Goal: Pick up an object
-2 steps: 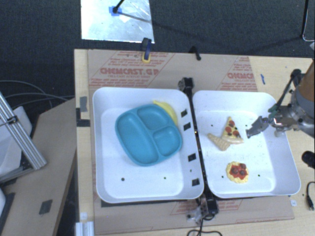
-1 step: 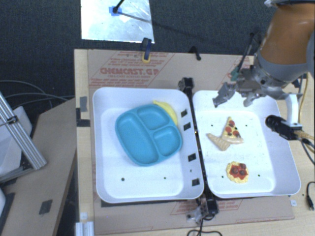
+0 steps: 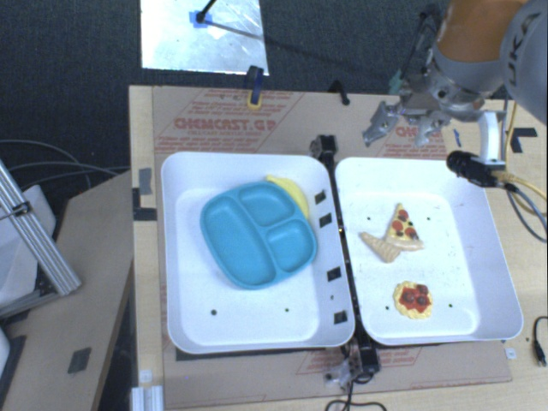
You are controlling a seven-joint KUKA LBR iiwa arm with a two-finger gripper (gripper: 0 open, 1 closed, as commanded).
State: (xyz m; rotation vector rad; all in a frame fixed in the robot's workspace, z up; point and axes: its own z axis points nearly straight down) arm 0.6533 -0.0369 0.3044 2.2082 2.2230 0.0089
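In the right bin (image 3: 479, 255) lie a toy pizza slice (image 3: 398, 233) near the middle and a small round toy pizza (image 3: 413, 300) nearer the front. The left bin (image 3: 184, 315) holds a blue divided plate (image 3: 257, 234). A yellow banana (image 3: 292, 194) peeks out from behind the plate's far right edge. My gripper (image 3: 402, 130) hangs over the cardboard just beyond the right bin's back rim, well above and behind the pizza slice. It is open, with nothing between its fingers.
Black clips (image 3: 330, 221) run along the divider between the two bins. A black cable plug (image 3: 469, 166) juts over the right bin's back right corner. A shiny foil sheet (image 3: 204, 24) lies on the dark floor behind the bench. An aluminium frame (image 3: 30, 238) stands at the left.
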